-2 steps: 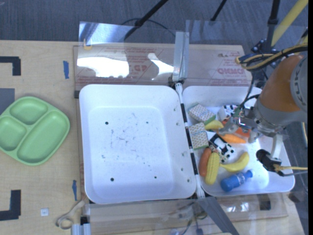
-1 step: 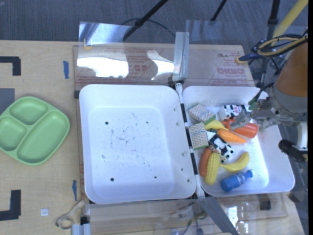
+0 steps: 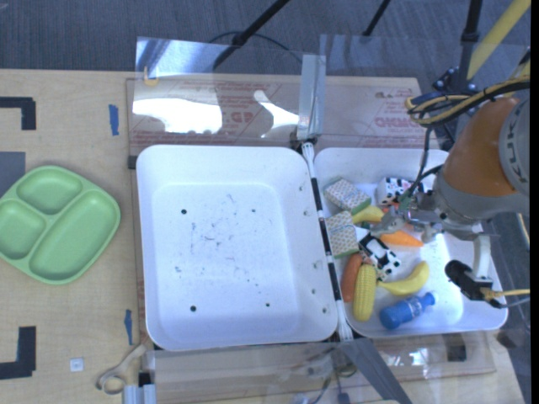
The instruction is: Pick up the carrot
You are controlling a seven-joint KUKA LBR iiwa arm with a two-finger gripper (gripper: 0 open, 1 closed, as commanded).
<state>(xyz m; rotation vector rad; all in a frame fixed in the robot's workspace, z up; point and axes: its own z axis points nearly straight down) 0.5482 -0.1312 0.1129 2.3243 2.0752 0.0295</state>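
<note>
Camera view. The wooden worktop (image 3: pixel 67 99) carries two shallow white bins side by side. The left bin (image 3: pixel 168 175) has only small dark specks and faint scuffs on its floor. The right bin (image 3: pixel 480 310) holds a cluster of objects in its left half.

The carrot (image 3: pixel 402 239), orange and lying roughly level, sits near the centre of the right bin, at about 9 o'clock from the arm's wrist. It lies just beside the pincer (image 3: pixel 411 217), which is lowered into the bin directly above the carrot's upper edge. Whether the pincer is wide, narrow or gripping cannot be told; the wrist body and cables mask it.

Around the carrot: a black-and-white cow toy (image 3: pixel 381 255) touches it at 8 o'clock; a banana (image 3: pixel 406 281) lies at 6 o'clock; a corn cob (image 3: pixel 365 289) stands at 7 o'clock, with a second orange vegetable (image 3: pixel 350 276) just beside it against the bin's left wall. A blue bottle (image 3: pixel 406 310) lies at 6 o'clock, near the front rim. Two patterned sponge blocks (image 3: pixel 344 195) (image 3: pixel 341 232) sit at 10 o'clock, and a small yellow piece (image 3: pixel 368 215) is between them and the pincer.

The arm (image 3: pixel 480 154), orange above grey, enters from 3 o'clock.

A green divided plate (image 3: pixel 55 223) rests on the worktop well apart, at 9 o'clock from the left bin.
</note>
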